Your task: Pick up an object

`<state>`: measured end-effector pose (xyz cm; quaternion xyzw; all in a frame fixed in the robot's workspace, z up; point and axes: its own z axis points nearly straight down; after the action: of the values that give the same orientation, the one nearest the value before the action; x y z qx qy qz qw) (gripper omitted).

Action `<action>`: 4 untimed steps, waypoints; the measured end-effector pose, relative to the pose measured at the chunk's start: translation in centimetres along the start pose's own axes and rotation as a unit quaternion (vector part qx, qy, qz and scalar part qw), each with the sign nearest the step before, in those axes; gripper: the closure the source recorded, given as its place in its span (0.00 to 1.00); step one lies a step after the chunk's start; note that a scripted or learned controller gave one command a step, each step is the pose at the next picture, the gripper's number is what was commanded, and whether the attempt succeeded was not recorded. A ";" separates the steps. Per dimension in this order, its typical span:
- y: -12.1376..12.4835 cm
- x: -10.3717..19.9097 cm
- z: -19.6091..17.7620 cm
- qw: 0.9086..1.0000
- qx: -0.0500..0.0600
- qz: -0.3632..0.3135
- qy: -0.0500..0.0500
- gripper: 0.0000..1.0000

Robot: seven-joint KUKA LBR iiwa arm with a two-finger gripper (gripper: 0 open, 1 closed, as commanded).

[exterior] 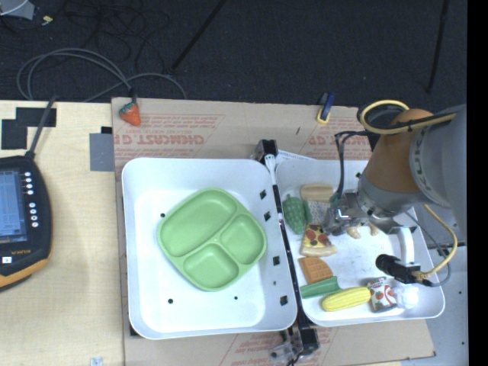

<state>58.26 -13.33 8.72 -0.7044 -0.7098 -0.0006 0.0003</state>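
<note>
a: how many bins?
b: two. the left bin [145, 204] has one green plate [212, 239].
a: and the toys?
b: the right bin [427, 303] has one corn [345, 300] and one pizza slice [315, 240], just beside the gripper [335, 218].

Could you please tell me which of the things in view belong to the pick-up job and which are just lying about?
Belonging to the job:
gripper
pizza slice
corn cob
green pickle
right bin

Just lying about:
green divided plate in the left bin
teach pendant
orange clamp
</note>
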 end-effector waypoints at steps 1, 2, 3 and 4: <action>-2.6 5.3 0.0 1.000 0.001 0.003 -0.001 1.00; -8.8 10.1 -10.4 1.000 0.001 0.002 0.001 1.00; -3.4 15.3 -9.8 1.000 0.002 0.001 -0.001 1.00; -4.3 15.7 -20.6 1.000 -0.002 0.003 -0.001 1.00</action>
<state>53.80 2.35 29.37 -0.7066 -0.7076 -0.0014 -0.0014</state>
